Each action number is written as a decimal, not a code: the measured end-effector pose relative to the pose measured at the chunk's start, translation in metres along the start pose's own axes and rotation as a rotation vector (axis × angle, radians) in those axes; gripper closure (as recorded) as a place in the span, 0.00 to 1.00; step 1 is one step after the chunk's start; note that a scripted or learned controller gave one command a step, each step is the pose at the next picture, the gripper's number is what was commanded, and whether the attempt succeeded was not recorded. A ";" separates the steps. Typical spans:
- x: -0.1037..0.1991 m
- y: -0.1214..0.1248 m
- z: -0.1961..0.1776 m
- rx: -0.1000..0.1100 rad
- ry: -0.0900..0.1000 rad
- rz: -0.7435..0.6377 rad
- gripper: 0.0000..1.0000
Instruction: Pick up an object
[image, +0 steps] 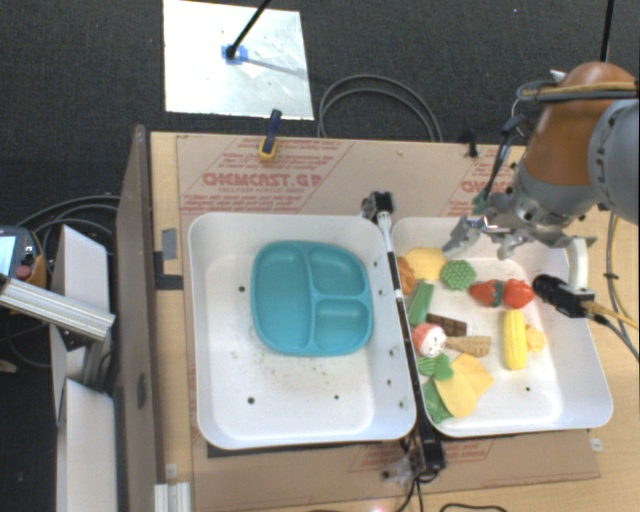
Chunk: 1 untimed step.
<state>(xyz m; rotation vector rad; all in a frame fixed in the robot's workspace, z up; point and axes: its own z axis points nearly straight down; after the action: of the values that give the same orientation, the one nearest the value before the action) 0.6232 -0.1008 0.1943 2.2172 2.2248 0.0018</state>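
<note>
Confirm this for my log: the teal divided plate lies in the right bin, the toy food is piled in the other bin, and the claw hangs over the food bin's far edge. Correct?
Not quite. The camera view shows the teal divided plate in the left bin, not the right. The rest stands: the toy food is piled in the other bin, and the claw hangs over that bin's far edge.

Cardboard-covered bench (300, 170), two white bins side by side, left bin (225, 400), right bin (580, 395), touching.
</note>
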 end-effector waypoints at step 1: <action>0.005 0.028 0.113 0.001 0.003 -0.001 0.00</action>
<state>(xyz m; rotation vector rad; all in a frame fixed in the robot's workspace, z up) 0.6509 -0.0961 0.0810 2.2178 2.2281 0.0031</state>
